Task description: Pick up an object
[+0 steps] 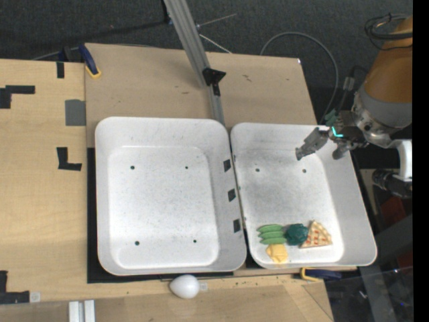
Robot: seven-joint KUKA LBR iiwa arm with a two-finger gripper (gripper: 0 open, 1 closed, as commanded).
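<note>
Camera view, arm: I see my arm [389, 86] entering from 3 o'clock, its orange band above the wrist, reaching over the upper part of the right bin [348, 173].

Camera view, gripper: the gripper [325, 145] hangs over the right bin's upper right area, near the rim. Its two fingers [307, 146] stand apart with a clear gap, and I see nothing between them.

Camera view, task objects: a small cluster lies at the near end of the right bin, toward 6 o'clock. It comprises a green ridged piece [271, 232], a dark teal lump [295, 233], a pizza-slice toy [317, 236] and a yellow piece [277, 252]. They lie touching or just beside one another.

Camera view, key relation: from the fingers the cluster lies toward 6 o'clock, slightly to 7, and well apart from them. The green ridged piece has its long axis running 9 to 3.

Camera view, other items: the left bin [107, 180] sits beside the right one. A white egg-shaped object [184, 286] rests on the counter [40, 200] just outside the left bin's near edge.

Judgement: pick not yet begun. I expect a traverse toward 6 o'clock before any descent. The crowding risks a nudge or a double grasp.
</note>
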